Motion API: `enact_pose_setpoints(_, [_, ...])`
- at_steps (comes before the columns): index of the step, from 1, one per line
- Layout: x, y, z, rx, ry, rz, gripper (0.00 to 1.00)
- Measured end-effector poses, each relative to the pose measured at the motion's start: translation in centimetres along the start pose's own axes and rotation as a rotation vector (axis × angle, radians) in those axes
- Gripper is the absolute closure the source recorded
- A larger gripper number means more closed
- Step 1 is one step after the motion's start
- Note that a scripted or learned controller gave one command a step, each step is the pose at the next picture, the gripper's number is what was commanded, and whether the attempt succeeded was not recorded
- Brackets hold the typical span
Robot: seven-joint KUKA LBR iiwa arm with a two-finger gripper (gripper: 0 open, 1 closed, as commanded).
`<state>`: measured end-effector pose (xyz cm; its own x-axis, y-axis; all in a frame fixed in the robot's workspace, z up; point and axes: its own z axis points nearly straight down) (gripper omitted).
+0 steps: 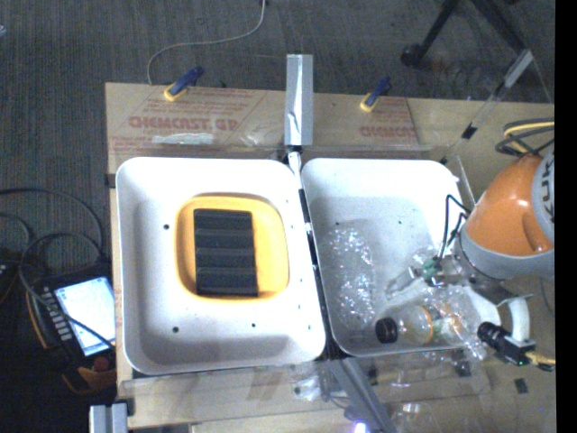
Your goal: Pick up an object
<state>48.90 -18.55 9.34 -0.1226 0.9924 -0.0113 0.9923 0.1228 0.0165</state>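
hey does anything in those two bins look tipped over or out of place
Yes. In the right bin, a clear plastic bottle with a black cap lies on its side near the front wall. The yellow tray in the left bin sits flat.

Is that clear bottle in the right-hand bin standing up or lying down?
Lying down. The bottle rests on its side in the right bin, black cap pointing left.

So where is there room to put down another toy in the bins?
The left bin has bare floor all around the yellow sponge. The right bin is bare along its far side. Its near right corner is crowded by the clear plastic bottle and the gripper.
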Motion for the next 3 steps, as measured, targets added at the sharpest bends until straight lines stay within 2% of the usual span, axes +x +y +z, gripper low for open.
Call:
enact_pose_setpoints(1, [-2.5, 6.8, 0.3, 0.007, 0.008, 0.157, 0.0])
enact_pose_setpoints(2, [-1.6, -0.1, 0.0, -0.001, 0.002, 0.019, 0.0])
enact_pose_setpoints(3, [-4.0, 6.4, -2.4, 0.018, 0.015, 0.195, 0.0])
